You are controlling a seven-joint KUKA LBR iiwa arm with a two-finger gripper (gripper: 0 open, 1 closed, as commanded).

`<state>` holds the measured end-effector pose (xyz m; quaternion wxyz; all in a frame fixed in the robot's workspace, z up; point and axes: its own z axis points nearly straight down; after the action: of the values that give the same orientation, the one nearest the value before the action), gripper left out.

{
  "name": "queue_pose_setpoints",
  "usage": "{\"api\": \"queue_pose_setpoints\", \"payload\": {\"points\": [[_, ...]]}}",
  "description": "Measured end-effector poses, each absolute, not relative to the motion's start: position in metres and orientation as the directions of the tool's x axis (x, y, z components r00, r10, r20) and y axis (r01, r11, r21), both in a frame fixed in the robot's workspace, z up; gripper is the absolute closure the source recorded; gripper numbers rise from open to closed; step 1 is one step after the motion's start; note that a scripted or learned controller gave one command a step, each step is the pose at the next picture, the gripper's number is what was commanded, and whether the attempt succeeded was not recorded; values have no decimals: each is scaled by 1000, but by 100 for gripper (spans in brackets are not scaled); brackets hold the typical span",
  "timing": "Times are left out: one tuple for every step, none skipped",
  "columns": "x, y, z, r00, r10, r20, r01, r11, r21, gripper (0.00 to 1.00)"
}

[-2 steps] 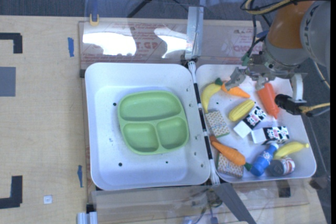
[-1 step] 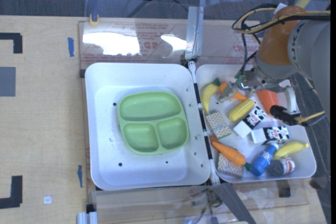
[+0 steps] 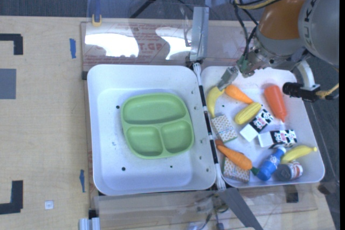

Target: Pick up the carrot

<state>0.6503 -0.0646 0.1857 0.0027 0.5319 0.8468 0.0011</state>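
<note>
Carrots point(image 3: 239, 95) three, bananas point(image 3: 214, 98) two, tool point(image 3: 226, 78) above bin point(image 3: 315, 148).

Legible text is limited to one item. The grey arm housing point(image 3: 329, 24) at the upper right carries dark capital letters, partly cut off by the frame edge; "KU" can be read. Print on the small packages in the right bin point(image 3: 318, 169) is too small to read.

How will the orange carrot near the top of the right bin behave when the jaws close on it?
The carrot looks like smooth moulded plastic, so probably stiff and light. Its tapered, rounded shape may let it slip or roll toward the banana beside it.
</note>
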Motion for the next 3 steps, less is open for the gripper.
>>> {"api": "queue_pose_setpoints", "payload": {"points": [[622, -65, 185, -427, 904, 0, 904, 427, 0, 0], [621, -122, 90, -483, 875, -2, 875, 483, 3, 0], [544, -106, 87, -461, 888, -2, 888, 461, 4, 0]]}}
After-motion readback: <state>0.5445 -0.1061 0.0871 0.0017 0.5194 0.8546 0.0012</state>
